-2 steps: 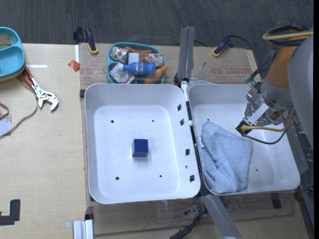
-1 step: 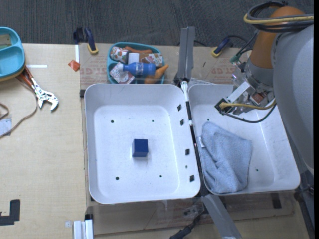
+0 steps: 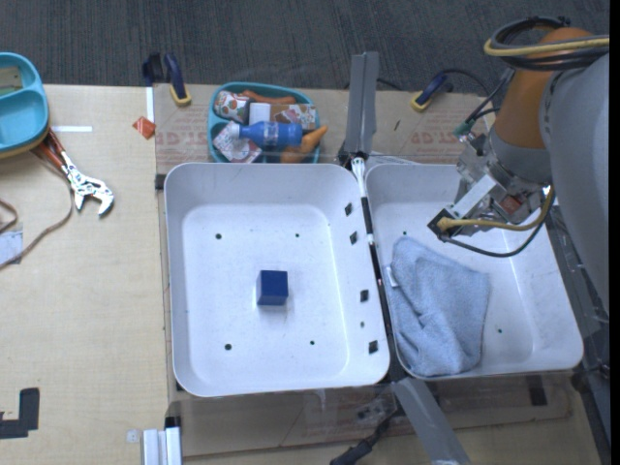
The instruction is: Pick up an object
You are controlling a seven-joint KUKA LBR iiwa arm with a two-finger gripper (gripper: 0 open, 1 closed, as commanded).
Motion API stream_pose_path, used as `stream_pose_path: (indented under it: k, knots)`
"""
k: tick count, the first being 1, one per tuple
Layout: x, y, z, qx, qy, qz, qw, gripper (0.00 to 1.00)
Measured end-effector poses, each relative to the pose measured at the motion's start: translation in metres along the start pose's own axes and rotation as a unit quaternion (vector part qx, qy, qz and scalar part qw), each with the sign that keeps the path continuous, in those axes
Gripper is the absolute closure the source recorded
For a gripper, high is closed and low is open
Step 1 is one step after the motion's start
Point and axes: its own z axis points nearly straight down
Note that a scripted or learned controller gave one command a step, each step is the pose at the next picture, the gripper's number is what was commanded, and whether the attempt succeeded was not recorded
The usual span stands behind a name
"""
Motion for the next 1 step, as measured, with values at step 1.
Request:
stream_pose_path:
  k: [1]
  knots:
    - [-0.0005, 0.0000, -0.0079, 0.001, -0.002, -0.002, 1.0000, 1.00]
